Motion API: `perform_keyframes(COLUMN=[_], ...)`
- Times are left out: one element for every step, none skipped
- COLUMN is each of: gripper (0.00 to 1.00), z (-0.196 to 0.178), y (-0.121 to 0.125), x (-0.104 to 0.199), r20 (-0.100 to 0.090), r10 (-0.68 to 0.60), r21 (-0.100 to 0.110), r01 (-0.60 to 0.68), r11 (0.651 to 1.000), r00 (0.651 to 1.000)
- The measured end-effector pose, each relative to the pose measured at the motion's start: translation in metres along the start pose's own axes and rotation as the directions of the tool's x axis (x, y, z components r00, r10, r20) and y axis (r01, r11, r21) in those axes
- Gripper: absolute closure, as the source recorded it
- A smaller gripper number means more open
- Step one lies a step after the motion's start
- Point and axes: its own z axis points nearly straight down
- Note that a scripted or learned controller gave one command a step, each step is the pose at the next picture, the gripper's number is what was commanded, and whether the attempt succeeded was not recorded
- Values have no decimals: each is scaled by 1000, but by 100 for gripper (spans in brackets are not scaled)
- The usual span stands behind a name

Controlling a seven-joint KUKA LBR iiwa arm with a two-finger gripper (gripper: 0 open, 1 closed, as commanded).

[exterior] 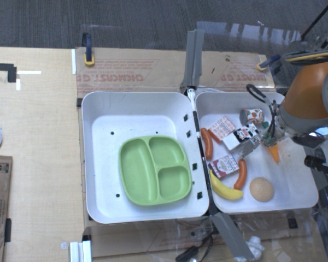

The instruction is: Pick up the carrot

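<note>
Robot lab: clamped bins [93, 146], bench [33, 119]

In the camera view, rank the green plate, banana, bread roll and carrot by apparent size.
1. green plate
2. banana
3. bread roll
4. carrot, partly hidden by the arm, so unsure.

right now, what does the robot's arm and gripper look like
The arm is a rounded grey body with a broad orange band above the wrist. Below it sits a slim metallic gripper with black and white parts, and thin dark cables loop beside the wrist.
</note>
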Motion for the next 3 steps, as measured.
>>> perform_keyframes(gripper=[0,0,0], z=[-35,-15,-17], y=[-15,-27,-28], x=[-40,-50,-49], r20=[2,32,42], r10=[-162,-368,-621], r21=[-1,-10,-2], r01=[162,368,622], r11=[987,930,783], r00=[987,929,782])
